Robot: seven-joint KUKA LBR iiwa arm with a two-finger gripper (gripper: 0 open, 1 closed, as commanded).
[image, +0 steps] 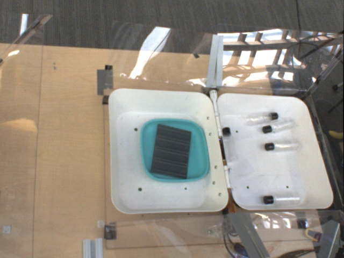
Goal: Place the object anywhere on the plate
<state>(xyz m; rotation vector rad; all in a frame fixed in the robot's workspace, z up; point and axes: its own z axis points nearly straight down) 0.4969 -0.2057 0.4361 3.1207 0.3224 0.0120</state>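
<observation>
— On the bench (pixel 54 144), largest items first: two shallow white bins side by side, touching along a central seam. Left bin (pixel 123 198) and right bin (pixel 317 192) both lying flat, rims intact.

— Noted. Contents of the left bin?

— One teal plate (pixel 201 160), rounded-square, seated roughly at the bin's centre, well clear of all four walls. Resting on it: the object (pixel 171 151), a dark grey ribbed rectangular slab, lying flat, long side running near to far, turned slightly off square with the plate. Wholly within the plate's rim; teal showing on every side of it.

— Contents of the right bin?

— Four clear vials with black caps, all lying on their sides. Three grouped in the far half: first vial (pixel 258 117) farthest back, second vial (pixel 279 127) just beside it, third vial (pixel 284 145) a little nearer. Fourth vial (pixel 285 200) apart from the group, near the front wall. Also a small black piece (pixel 226 131) against the wall by the seam; too small to identify.

— Gripper condition?

— Cannot tell whether released or clenched. Nothing touching the object.

— Smaller fittings?

— Dark bracket (pixel 108 69) at the far-left corner of the left bin.
</observation>
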